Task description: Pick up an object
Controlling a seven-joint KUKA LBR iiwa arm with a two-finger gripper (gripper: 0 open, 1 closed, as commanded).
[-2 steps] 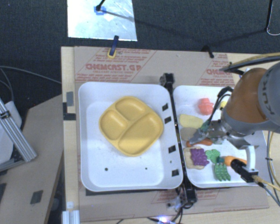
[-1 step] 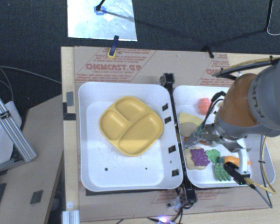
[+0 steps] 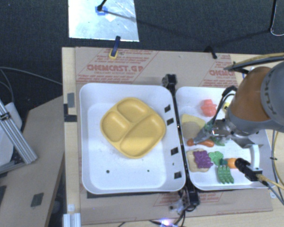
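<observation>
Cardboard-topped bench, right bin (image 3: 260,182) crowded: gripper (image 3: 202,137) low over orange carrot (image 3: 202,144), jaw state impossible to tell, purple grapes (image 3: 203,159) just beside, likely fouling or deflecting any grab.

This is looking like a robotics lab. Two white bins (image 3: 132,186) are sitting on a bench covered with printed protective board (image 3: 118,66). Left of the bins, aluminium framing (image 3: 12,134) and loose cables (image 3: 4,82) are showing, and beyond them dark carpet (image 3: 28,22) is covering the floor.
</observation>
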